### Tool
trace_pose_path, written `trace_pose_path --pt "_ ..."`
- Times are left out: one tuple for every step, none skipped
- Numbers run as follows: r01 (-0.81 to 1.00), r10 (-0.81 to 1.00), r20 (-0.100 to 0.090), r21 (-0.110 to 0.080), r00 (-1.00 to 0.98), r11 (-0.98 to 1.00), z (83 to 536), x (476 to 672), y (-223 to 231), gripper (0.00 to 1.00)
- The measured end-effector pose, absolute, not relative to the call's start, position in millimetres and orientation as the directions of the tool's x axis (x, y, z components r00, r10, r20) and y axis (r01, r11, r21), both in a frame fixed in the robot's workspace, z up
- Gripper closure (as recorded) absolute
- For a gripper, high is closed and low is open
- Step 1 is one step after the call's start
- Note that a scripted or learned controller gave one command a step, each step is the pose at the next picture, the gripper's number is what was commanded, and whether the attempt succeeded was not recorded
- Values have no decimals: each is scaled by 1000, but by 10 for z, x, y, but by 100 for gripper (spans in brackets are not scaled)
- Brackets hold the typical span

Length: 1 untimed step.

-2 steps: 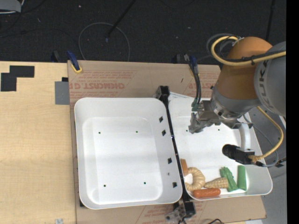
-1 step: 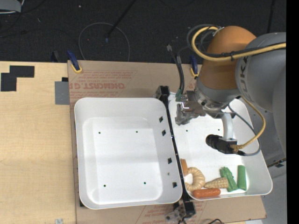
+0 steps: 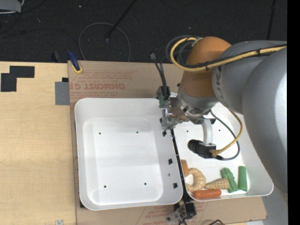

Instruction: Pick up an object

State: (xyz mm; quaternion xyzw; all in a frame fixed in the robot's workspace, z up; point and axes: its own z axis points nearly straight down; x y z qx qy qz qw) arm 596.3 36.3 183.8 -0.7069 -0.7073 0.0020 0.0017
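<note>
right bin (image 3: 265,184), near corner: a small heap of toy food, and every candidate for picking lies here. tan curled pastry (image 3: 197,176) sits against the bin's left wall. orange-red sausage (image 3: 206,194) lies flat just in front of it, along the near rim. tan cone (image 3: 213,185) is on its side between the pastry and the greens, touching the sausage or nearly so (cannot tell which). ridged green piece (image 3: 229,178) and smooth green stick (image 3: 242,178) lie just beside each other, the stick nearer the right rim.

jaws: at the far end of the seam where the two bins meet, above the right rim of the left bin (image 3: 84,139). the heap lies well apart from them, toward the near side and a little to the right, none of it under them. jaws are seen from above and crowded by wrist hardware and wires, so cannot tell whether open or closed. no object can be seen between them.

grey arm (image 3: 255,93) reaches in from the right over the far half of the right bin, orange band (image 3: 206,62) just above the wrist.

both bins sit on a cardboard sheet (image 3: 108,81) on the pale wood worktop (image 3: 33,149).
</note>
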Motion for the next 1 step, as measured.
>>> trace_pose_path --pt "1000 1000 0 -1 -2 2 1865 6063 716 100"
